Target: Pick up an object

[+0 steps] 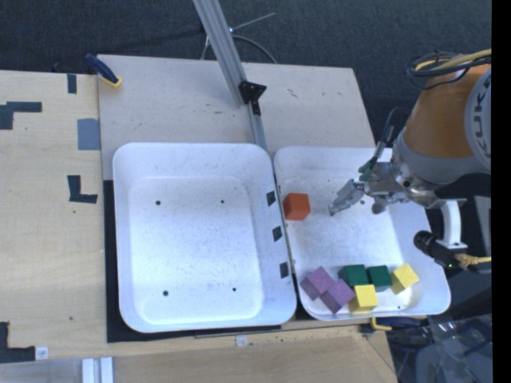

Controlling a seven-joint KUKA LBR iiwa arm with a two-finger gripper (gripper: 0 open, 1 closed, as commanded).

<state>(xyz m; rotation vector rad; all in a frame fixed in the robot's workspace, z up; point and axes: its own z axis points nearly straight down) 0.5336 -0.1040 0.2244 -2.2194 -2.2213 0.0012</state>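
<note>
The tool (342, 202) hung over the right bin (335, 162), orange block (297, 207) at its 9 o'clock; I cannot tell its opening.

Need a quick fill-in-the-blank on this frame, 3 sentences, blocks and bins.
1. The small orange block lies in the ____ shallow white bin.
2. Beside the two purple blocks near that bin's front wall lie two green blocks and two ____ blocks.
3. The pincer sits to the ____ of the orange block.

Missing words: right; yellow; right
</note>
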